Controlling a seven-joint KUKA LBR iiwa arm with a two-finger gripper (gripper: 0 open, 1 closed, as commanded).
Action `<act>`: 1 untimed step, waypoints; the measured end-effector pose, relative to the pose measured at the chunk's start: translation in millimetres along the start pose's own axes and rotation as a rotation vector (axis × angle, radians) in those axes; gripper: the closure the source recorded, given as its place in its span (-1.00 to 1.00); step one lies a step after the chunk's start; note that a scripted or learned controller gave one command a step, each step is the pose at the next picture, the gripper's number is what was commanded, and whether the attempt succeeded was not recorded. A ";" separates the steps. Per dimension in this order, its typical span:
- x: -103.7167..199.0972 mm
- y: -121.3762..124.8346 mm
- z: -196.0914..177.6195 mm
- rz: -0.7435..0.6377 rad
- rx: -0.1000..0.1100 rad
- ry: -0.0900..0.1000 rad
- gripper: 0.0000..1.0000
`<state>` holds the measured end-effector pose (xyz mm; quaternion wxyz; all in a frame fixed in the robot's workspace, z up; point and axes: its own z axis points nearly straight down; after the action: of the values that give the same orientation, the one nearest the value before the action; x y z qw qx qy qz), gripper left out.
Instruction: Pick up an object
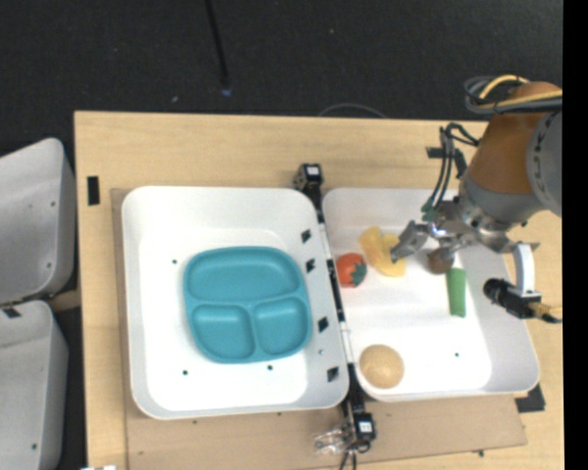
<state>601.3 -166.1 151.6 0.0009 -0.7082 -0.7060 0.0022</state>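
**Arm over the right bin**

The gripper (426, 243) hangs low in the right bin (412, 385), fingers spread, just beside a yellow banana (380, 252). Left of the banana lies a tomato (350, 270), right of it a green stick (457, 293). Well below sits a tan ball (380, 365). The left bin (152, 370) holds a blue tray (245, 302).

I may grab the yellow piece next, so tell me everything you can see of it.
The yellow piece lies flat in the right bin, near its upper left. It looks like a smooth plastic toy, curved like a banana, slanting down to the right. The gripper is at its right end; actual contact is unclear. A red toy sits close to its lower left, apparently apart.
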 end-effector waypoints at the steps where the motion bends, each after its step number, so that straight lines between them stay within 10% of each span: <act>1: -1.3 -0.1 51.9 0.002 -0.003 0.000 -1.00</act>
<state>601.0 -167.4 99.7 -0.0001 -0.7091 -0.7051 0.0013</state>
